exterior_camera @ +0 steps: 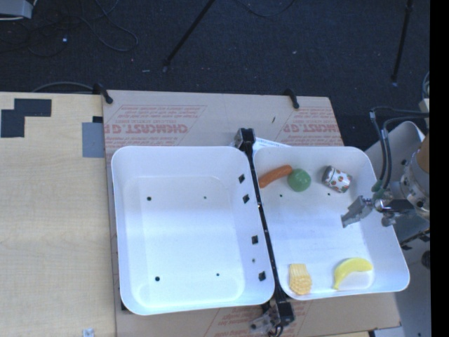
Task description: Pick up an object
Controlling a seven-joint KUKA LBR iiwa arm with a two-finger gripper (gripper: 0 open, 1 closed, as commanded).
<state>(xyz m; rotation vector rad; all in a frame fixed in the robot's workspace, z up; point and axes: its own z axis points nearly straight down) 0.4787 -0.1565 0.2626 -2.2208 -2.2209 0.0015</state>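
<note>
The right bin [382, 258] holds an orange carrot [274, 175], a green ball [299, 180], a small patterned can [337, 179] lying on its side, a yellow corn cob [300, 279] and a yellow banana [351, 269]. My gripper [370, 217] hangs over the right side of this bin, below the can and above the banana. Its two grey fingers [351, 217] stand apart, open, with nothing between them.
The left bin [126, 188] adjoins the right one along a black divider [254, 223]. Both rest on a cardboard sheet [161, 121] on the wooden bench. Cables and the arm's body sit at the right edge.
</note>
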